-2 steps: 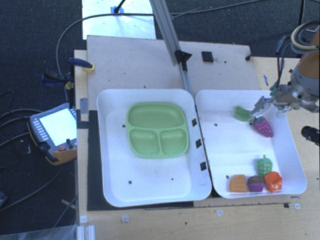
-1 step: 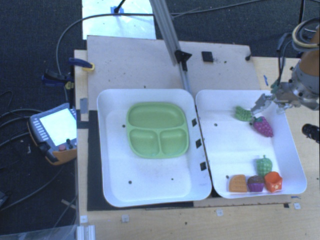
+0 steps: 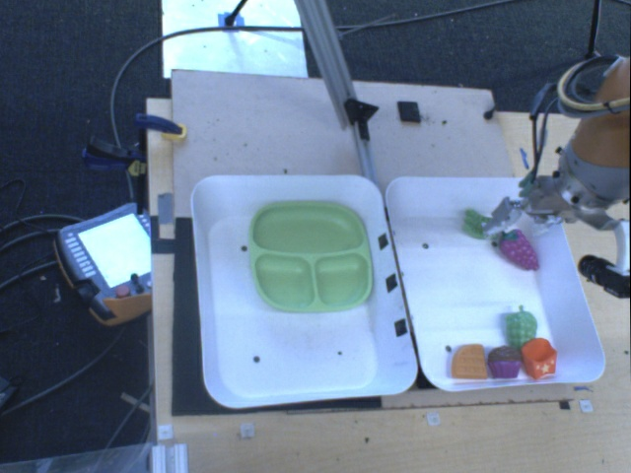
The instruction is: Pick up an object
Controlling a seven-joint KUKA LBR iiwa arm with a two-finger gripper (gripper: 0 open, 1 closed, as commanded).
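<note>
two white bins point(image 3: 296, 382) on bench; gripper point(image 3: 513, 217) over right bin beside purple grapes point(image 3: 520, 250) and green item point(image 3: 475, 224), finger state can't tell.

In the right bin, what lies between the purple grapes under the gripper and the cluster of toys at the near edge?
Camera view: only bare white bin floor lies between the purple grapes and the near-edge cluster, whose closest piece is the green toy.

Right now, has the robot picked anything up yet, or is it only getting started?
Nothing looks lifted yet. The gripper is down in the right bin, beside the purple grapes and a small green piece, both lying on the bin floor. Grasping and raising one remains.
</note>
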